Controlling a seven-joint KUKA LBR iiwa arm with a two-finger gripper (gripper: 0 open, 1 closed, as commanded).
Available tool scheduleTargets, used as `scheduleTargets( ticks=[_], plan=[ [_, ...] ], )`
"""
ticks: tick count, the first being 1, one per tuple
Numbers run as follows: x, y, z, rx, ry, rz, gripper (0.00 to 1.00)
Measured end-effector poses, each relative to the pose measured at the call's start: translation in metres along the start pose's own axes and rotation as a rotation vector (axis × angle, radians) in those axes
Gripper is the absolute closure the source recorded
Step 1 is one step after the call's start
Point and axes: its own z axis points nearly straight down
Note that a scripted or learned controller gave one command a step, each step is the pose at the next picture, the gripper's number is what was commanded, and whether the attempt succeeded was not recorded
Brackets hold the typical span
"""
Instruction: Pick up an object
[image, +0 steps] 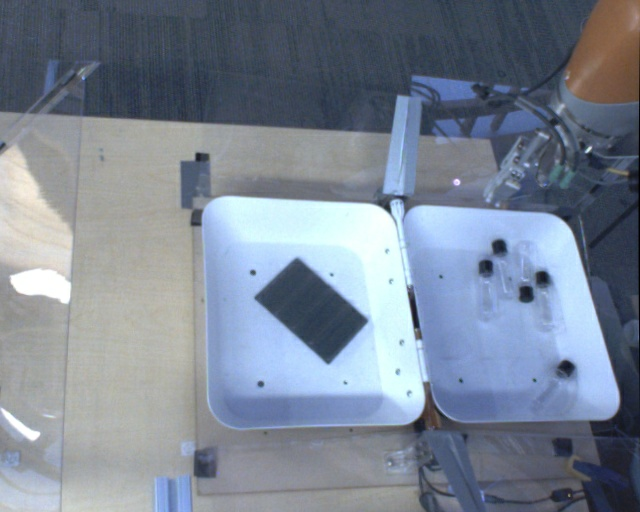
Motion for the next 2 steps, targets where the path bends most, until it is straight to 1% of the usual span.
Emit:
scheduleTargets(
  ticks=[2],
  plan=[
    [-0.004,0.005,-0.021,-0.010,-0.019,-0.005,1.00]
  ],
)
